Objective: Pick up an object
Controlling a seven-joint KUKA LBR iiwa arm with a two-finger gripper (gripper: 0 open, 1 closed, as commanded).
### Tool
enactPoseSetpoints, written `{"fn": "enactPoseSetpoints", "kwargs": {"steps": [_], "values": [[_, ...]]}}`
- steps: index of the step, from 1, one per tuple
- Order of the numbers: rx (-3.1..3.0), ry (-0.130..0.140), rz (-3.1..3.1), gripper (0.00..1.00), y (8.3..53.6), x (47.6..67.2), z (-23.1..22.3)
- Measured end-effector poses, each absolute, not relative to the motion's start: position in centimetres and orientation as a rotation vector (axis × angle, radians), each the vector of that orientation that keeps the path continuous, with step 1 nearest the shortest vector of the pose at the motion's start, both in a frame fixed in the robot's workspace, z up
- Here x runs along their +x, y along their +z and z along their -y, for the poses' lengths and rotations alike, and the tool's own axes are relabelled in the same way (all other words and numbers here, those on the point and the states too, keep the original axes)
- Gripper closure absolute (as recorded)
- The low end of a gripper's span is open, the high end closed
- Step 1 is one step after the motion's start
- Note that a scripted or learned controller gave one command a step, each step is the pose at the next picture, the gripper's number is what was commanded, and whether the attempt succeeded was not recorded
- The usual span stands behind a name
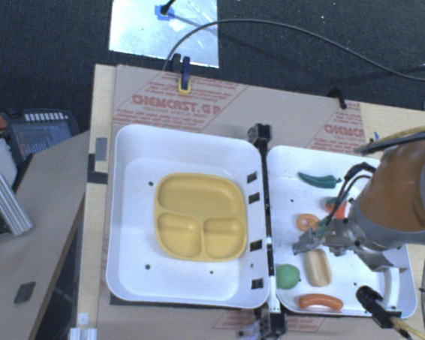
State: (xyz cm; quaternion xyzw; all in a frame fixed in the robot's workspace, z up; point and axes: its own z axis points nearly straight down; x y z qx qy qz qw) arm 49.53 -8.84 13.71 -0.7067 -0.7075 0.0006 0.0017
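While low in the right bin [289, 163], tool [309, 244] just above bread roll [317, 269].

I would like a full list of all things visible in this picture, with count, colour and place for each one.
shallow white plastic bins: 2, white, side by side on the bench
yellow divided plastic tray: 1, yellow, middle of the left bin
dark green pepper-shaped toy: 1, green, top of the right bin
orange ring-shaped toy: 1, orange, right bin, left of the hand
tan bread-roll-shaped toy: 1, tan, right bin, just below the hand
round green toy: 1, green, right bin, lower left corner
red sausage-shaped toy: 1, red-orange, right bin, bottom edge
grey arm: 1, grey with orange band, over the right bin
hand: 1, dark metal, low over the right bin
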Motion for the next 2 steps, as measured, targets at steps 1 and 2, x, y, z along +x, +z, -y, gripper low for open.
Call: {"fn": "enactPoseSetpoints", "kwargs": {"steps": [1,2], "values": [[-2.221,-0.002,2.224,1.0,15.0,49.7,8.9],[-2.222,-0.008,2.231,1.0,21.2,50.5,9.1]]}}
